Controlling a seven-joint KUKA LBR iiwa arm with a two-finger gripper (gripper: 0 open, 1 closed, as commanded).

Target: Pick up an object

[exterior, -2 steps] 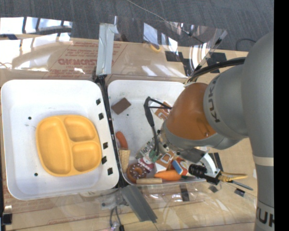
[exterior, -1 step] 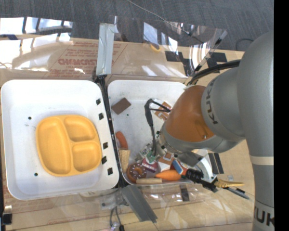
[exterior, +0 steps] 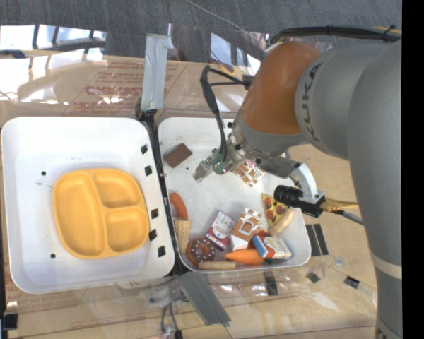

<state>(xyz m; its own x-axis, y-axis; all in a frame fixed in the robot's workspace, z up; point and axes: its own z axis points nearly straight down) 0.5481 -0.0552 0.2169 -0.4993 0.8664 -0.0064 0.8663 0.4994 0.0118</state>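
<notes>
Toy food pile (exterior: 240,242) sits lower centre-right, in the right bin (exterior: 198,129), a brown square (exterior: 177,154) apart at that bin's upper left. Gripper (exterior: 219,162) hangs mid-frame over the bin's bare floor; whether it's open or carrying anything, can't tell. Judging from this: nothing visibly lifted, pick still to do. Yellow tray (exterior: 99,210) in left bin (exterior: 28,140).
</notes>
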